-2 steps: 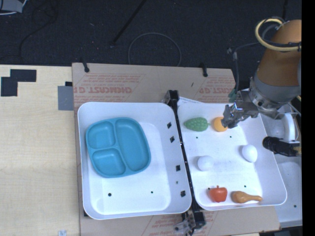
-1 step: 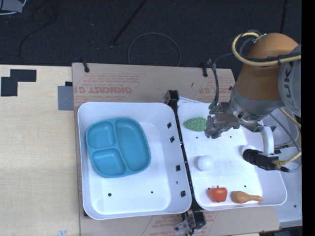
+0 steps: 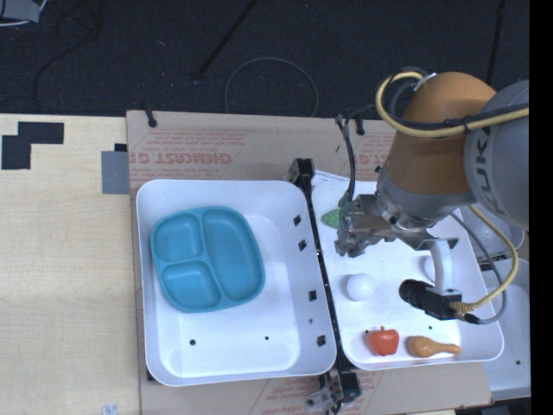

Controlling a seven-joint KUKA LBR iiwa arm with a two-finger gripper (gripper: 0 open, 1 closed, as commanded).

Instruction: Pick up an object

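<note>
Camera view: end effector (image 3: 349,242) low over right bin (image 3: 484,353).

The cardboard sheet (image 3: 216,150) bears upside-down red print, seemingly "CHEMCRAFT"; the arm (image 3: 505,158) shows "KU"

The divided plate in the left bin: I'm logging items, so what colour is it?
Light blue: the divided plate shows best in the camera view.

One camera hung above the bench (image 3: 69,258) and looked down at a slant, far enough back to take in both white bins: the left bin (image 3: 285,318) and the right bin (image 3: 484,348) sat side by side across the middle. Dark floor with loose cables ran along the top. The arm (image 3: 449,158) came in from the right.
</note>
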